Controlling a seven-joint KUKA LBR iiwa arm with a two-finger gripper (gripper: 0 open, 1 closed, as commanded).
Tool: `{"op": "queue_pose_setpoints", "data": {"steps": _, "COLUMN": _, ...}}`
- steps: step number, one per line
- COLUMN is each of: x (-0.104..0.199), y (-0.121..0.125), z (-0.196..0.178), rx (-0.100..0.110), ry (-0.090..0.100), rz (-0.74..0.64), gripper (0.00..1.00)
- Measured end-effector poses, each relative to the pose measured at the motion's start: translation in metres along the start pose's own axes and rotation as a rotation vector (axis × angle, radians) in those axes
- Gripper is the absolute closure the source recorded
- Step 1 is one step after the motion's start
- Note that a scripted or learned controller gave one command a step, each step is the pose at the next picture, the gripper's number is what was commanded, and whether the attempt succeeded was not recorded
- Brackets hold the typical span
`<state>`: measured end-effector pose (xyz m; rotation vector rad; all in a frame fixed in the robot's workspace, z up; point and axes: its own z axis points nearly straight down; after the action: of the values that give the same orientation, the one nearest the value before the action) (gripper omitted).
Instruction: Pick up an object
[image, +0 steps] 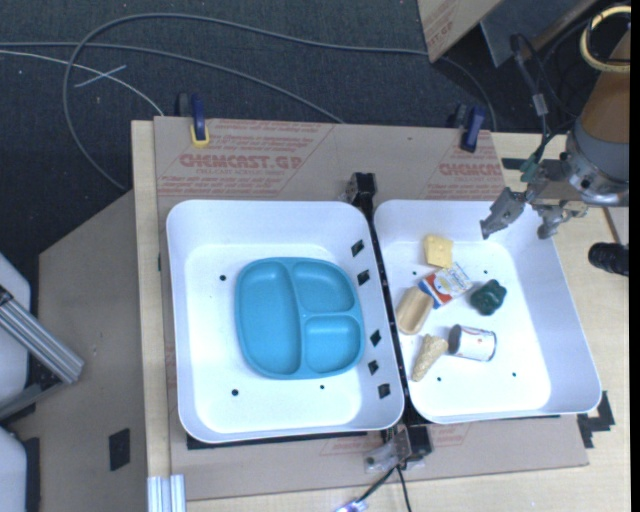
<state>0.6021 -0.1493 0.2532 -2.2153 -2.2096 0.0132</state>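
Beige bench (90, 300) at the bottom of the frame carries two white bins. Lower centre-right, the right bin (560, 300) holds a cluster: a white can (474, 342), two tan bread-like pieces (414, 310), a dark green object (489, 296), a red-and-white packet (445, 284) and a yellow block (438, 250). The left bin (190, 300) holds a blue divided tray (298, 316). Farther up, at upper right, the gripper (522, 215) hangs over the right bin's far rim, its fingers spread apart and holding nothing. A good pick probably means coming straight down on an outlying item, such as the yellow block. Red print on the brown board (330, 150) at top reads "CHEMCAST GP".
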Motion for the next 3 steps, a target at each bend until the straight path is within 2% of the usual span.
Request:
{"op": "queue_pose_setpoints", "data": {"steps": 1, "x": 0.001, "y": 0.002, "z": -0.008, "rx": -0.014, "ry": -0.002, "rz": -0.003, "gripper": 0.00}}
{"op": "queue_pose_setpoints", "data": {"steps": 2, "x": 0.001, "y": 0.009, "z": 0.051, "rx": -0.012, "ry": -0.002, "rz": -0.003, "gripper": 0.00}}
{"op": "queue_pose_setpoints", "data": {"steps": 3, "x": -0.004, "y": 0.013, "z": 0.094, "rx": -0.011, "ry": -0.002, "rz": -0.003, "gripper": 0.00}}
